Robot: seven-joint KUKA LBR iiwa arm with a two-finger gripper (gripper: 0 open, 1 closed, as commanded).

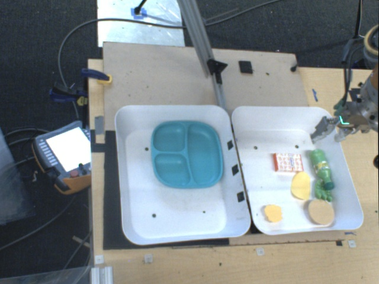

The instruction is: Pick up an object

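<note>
**Gripper poised at the right bin's far edge, holding nothing**

Camera view: two white bins sit side by side on the bench. The left bin (133, 218) holds a teal divided plate (187, 154) with three compartments, lying flat near the bin's middle. The right bin (260, 129) holds the loose objects, all gathered in its near right part. A small red-and-white patterned card (288, 162) lies flat toward the middle. Just beside it on the right lies a green bottle (321, 173), lengthwise from far to near, close to the bin's right wall. A yellow lemon-shaped piece (301, 186) lies between the card and the bottle's near end, touching or almost touching the bottle (the overlap is hard to resolve). At the near right corner sits a round tan disc (321, 212), and left of it a small orange-yellow lump (272, 213).

The gripper (330, 131) hangs over the right bin's far right rim, its two fingers spread apart with nothing between them, above the bottle's far end and apart from it.
</note>
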